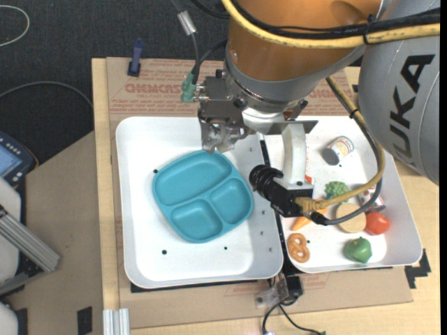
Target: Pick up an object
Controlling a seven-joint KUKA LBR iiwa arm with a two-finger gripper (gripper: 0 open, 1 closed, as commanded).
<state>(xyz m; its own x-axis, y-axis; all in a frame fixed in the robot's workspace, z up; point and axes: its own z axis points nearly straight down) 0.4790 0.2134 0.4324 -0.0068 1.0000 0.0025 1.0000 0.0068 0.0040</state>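
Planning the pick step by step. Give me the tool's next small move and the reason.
Probably a short lift straight up, to test for a grip. The tool sits at the far rim of the blue divided plate in the left bin, but the view doesn't settle whether it has that rim.

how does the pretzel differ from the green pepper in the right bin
The pretzel is orange-brown and lies flat with holes through it; the green pepper is solid, rounded and glossy green. The pretzel lies near the bin's left wall, the pepper further right. Both lie near the front of the right bin.
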